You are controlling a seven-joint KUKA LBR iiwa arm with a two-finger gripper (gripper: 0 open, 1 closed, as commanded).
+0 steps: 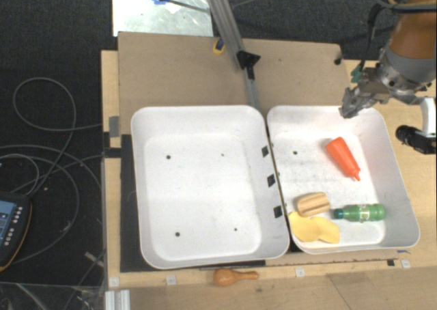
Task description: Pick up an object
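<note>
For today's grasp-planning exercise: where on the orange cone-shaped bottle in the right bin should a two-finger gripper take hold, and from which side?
Probably the wide body of the orange bottle, from straight above. It lies flat on the right bin floor, apart from the other items, narrow tip toward the green bottle. Fingers should close across its width; the tapered tip would likely slip.

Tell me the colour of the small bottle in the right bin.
Green, with a lighter band around its middle; the bottle lies on its side in the camera view.
</note>
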